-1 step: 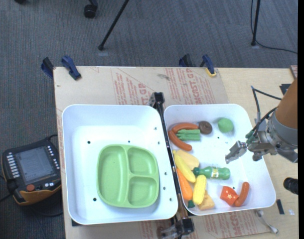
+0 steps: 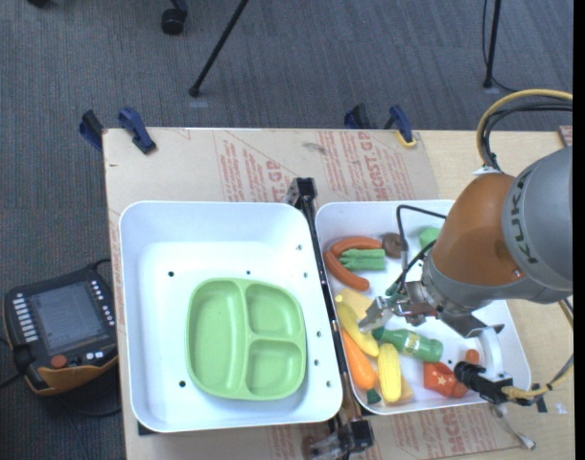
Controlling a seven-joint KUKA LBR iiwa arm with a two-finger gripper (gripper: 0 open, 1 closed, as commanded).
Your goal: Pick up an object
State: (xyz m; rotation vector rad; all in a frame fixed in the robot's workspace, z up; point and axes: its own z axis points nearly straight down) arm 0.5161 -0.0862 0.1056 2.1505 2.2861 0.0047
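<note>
Grey carpet round tabletop [image 2: 264, 156]. Your hand [image 2: 381, 314] low in right bin [image 2: 519, 353], fingers spread, nothing pinched, likely lining up on yellow piece [image 2: 356, 322] at its 9 o'clock. Green tray [image 2: 245, 338] sits in left bin [image 2: 158, 247].

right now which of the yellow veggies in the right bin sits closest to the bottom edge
The corn cob, lying lengthwise near the right bin's bottom rim beside the carrot. The banana is yellow too but lies higher up, toward the gripper.

Grey arm [image 2: 547, 223], black KUKA lettering, orange wrist band [image 2: 475, 233], yellow and black cables [image 2: 508, 108].
</note>
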